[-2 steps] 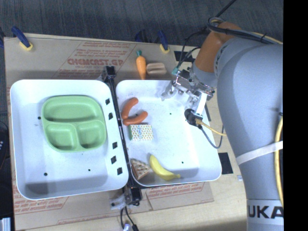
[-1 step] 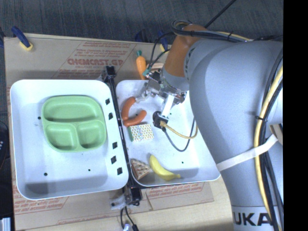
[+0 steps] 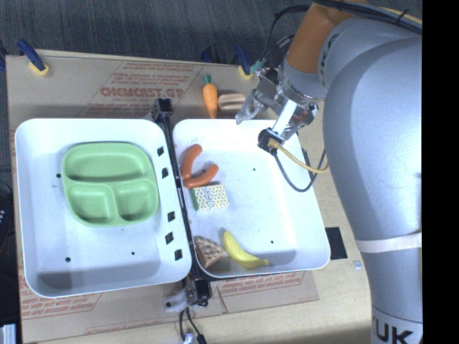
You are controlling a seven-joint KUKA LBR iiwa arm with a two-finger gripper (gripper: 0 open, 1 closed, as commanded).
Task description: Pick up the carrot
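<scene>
The carrot (image 3: 209, 99), orange with a green top, lies on the bench just behind the right bin's (image 3: 301, 213) back edge, outside both bins. A tan bun-like piece (image 3: 231, 103) lies right beside it. My gripper (image 3: 247, 112) hangs over the right bin's back rim, a short way to the right of the carrot and apart from it. Nothing shows in the gripper.
The right bin holds two orange sausages (image 3: 190, 160) (image 3: 201, 175), a speckled block (image 3: 210, 197), a banana (image 3: 242, 251) and a toast wedge (image 3: 208, 251). In the left bin (image 3: 29, 213) sits a green divided tray (image 3: 110, 181). A yellow cable (image 3: 301, 165) loops under the wrist.
</scene>
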